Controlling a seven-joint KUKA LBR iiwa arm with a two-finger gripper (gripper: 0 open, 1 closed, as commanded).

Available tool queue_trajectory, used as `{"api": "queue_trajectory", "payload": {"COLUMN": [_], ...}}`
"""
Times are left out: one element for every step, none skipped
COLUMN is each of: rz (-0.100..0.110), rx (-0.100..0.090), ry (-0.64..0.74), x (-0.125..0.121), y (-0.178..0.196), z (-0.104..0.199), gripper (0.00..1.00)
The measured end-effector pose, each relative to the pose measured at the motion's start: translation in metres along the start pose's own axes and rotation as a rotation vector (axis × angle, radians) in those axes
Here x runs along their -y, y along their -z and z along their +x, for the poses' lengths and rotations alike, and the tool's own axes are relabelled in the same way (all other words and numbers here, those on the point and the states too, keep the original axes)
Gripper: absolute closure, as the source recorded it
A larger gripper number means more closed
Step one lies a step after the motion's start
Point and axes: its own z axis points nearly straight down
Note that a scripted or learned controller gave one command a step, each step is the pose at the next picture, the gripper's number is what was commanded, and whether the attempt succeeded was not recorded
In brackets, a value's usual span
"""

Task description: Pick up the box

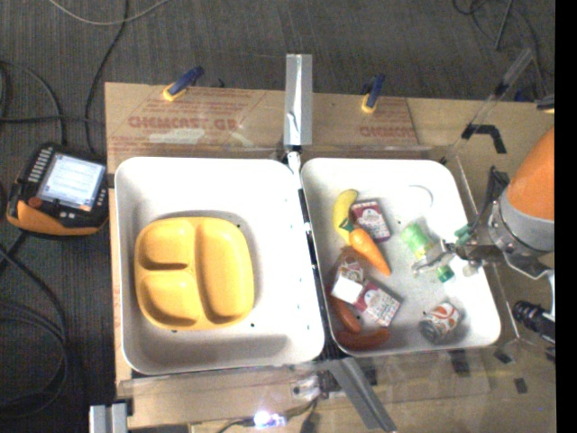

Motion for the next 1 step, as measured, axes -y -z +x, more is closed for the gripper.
{"api": "queue_trajectory", "payload": {"rz": [-0.004], "rx": [0.001], "ry": [0.196], "x": [-0.0012], "y": [0.0974], "z": [-0.0163], "gripper": [0.0]}}
